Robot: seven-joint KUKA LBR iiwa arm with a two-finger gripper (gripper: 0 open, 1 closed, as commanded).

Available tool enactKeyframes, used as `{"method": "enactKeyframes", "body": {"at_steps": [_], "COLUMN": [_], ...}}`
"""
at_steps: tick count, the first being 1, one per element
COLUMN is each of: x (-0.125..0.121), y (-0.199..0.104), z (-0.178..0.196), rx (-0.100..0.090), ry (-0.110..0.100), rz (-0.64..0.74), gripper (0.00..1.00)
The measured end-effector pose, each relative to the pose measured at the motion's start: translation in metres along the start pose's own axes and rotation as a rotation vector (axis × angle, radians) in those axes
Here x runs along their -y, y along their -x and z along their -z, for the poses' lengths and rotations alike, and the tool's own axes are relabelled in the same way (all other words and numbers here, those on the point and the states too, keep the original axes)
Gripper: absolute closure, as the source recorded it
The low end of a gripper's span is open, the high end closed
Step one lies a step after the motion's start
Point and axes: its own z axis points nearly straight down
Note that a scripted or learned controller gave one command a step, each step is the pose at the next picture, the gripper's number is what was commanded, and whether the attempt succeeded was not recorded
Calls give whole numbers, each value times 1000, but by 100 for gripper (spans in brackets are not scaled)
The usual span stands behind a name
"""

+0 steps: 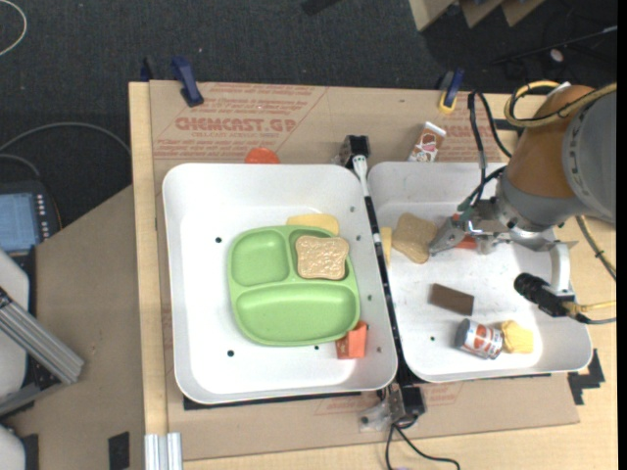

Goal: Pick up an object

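one target for us — the tan bread slice [412,238] at the right bin [431,360]'s left wall | gripper [453,235] beside it, fingers slightly parted, nothing between them | we judge it light, soft, crumbly — pinch its thin edges gently

On the bench we record a brown board [294,116] printed with red lettering, held at its far edge by a blue clamp [186,79] on the left and another blue clamp [451,88] further right. Behind the bins we note a small red-and-white carton [427,143] lying on the board, and an orange disc [261,156] just at the left bin's far rim. Dark carpet [88,37] surrounds the bench.
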Motion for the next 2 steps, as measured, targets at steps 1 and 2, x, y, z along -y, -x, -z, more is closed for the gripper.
{"method": "enactKeyframes", "body": {"at_steps": [1,2], "x": [117,110], "y": [13,12], "z": [0,10], "rx": [-7,-1], "ry": [-16,-4], "rz": [-9,-4], "gripper": [0,100]}}
